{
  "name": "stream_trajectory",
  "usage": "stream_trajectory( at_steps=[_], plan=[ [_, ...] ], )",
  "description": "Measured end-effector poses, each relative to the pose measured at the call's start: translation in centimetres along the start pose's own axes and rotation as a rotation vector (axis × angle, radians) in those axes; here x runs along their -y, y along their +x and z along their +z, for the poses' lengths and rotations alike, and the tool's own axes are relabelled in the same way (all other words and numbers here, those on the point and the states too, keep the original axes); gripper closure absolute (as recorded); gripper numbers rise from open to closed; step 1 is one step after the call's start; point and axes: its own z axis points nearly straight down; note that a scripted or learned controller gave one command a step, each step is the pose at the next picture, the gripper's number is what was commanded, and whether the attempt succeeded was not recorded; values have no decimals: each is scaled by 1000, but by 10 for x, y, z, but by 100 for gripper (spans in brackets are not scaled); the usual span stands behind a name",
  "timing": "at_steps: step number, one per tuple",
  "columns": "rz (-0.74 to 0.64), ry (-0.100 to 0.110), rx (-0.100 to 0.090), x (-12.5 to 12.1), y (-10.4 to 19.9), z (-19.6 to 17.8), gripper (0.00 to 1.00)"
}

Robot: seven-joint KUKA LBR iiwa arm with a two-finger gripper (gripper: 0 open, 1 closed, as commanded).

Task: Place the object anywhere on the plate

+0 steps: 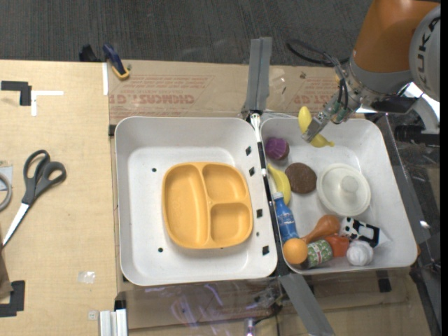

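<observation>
Nearest the camera, the front rims of both white bins sit on the counter (56,257), a pale wood surface with bare room to the left of the bins. Scissors (31,180) lie on that bare part, well apart from the bins.

Left bin (133,208): it holds the yellow plate (207,204), a three-compartment tray lying flat near the middle. White floor shows on every side of the plate, widest toward the bin's left wall.

Right bin (388,187): the front portion is crowded. A white ball (360,255), a black-and-white toy (361,231), a green-labelled jar (319,253) and an orange fruit (295,250) lie close together along the front wall. A blue bottle (285,217) and a banana (279,180) lie along the left wall, next to the divide between bins. Mid-bin, a white round lid (344,187) sits beside a brown disc (302,178); a purple object (277,148) lies behind the disc.

Far portion: my gripper (313,133) hangs over the rear of the right bin. A yellow object (306,120) sits against my gripper; I cannot tell whether my fingers are apart or clamped on it. Bare bin floor lies to its right, toward the far right corner.

Beyond the bins, brown cardboard (182,89) covers the counter, then dark floor (175,12)
</observation>
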Motion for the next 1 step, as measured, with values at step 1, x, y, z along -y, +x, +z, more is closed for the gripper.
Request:
stream_trajectory(
  at_steps=[1],
  plan=[
    [-30, 1, -2, -3, 64, 42, 100]
  ],
)
